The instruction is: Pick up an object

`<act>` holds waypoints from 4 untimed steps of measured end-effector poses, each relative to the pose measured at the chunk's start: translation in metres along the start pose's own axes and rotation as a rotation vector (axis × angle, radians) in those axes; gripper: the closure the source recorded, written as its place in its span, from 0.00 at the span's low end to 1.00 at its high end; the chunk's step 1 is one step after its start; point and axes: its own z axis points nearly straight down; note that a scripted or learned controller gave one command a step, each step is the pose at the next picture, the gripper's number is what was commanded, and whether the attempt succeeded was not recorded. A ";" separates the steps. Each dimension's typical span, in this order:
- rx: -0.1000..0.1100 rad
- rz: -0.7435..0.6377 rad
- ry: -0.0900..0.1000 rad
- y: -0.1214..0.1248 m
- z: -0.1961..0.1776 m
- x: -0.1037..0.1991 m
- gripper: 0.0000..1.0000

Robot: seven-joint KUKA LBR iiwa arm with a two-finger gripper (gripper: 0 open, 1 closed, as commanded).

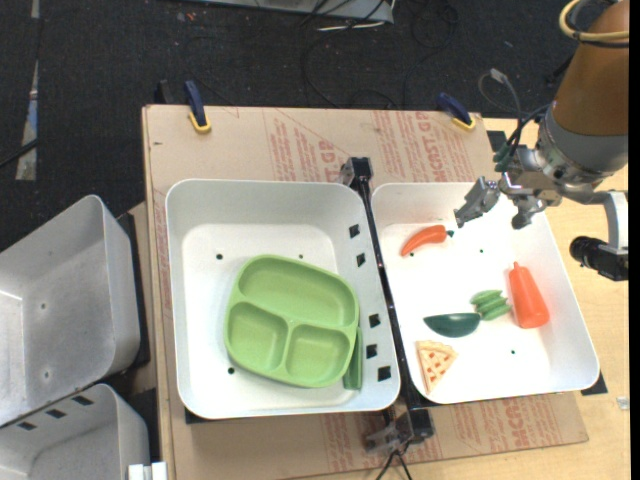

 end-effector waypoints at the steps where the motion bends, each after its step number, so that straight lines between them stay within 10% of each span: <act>1: -0.013 -0.002 -0.002 0.002 -0.007 0.000 0.00; 4: -0.008 0.001 0.000 -0.001 0.163 -0.003 0.00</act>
